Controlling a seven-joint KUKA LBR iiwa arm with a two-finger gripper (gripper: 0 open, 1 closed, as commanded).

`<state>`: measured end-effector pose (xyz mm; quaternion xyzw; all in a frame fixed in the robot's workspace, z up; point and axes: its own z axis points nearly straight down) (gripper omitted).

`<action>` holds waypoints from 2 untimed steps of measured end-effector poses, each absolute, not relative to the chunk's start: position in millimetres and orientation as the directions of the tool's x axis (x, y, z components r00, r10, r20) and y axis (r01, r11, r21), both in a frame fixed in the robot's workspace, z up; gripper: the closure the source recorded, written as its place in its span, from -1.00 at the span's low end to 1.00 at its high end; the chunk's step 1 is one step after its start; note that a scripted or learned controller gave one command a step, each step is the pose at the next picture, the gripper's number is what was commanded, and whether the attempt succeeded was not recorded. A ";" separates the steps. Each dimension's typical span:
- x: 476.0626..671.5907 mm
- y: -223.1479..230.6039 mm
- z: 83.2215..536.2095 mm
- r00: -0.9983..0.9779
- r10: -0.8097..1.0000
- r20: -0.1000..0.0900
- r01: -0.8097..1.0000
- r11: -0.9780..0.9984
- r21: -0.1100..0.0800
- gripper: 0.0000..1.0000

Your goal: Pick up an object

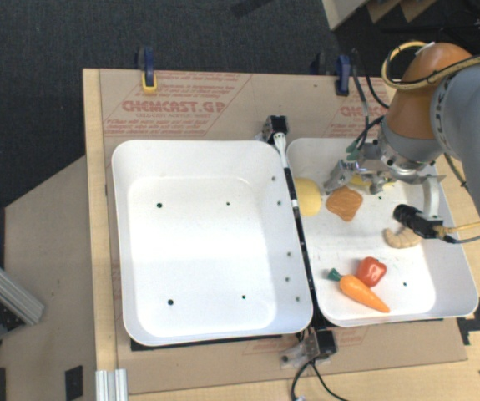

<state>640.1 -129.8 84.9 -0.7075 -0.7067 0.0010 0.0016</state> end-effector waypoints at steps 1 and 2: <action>641.9 -129.7 95.8 -0.001 1.000 -0.001 1.000 0.001 0.001 1.00; 640.6 -181.8 84.4 0.004 1.000 -0.004 1.000 -0.004 0.003 1.00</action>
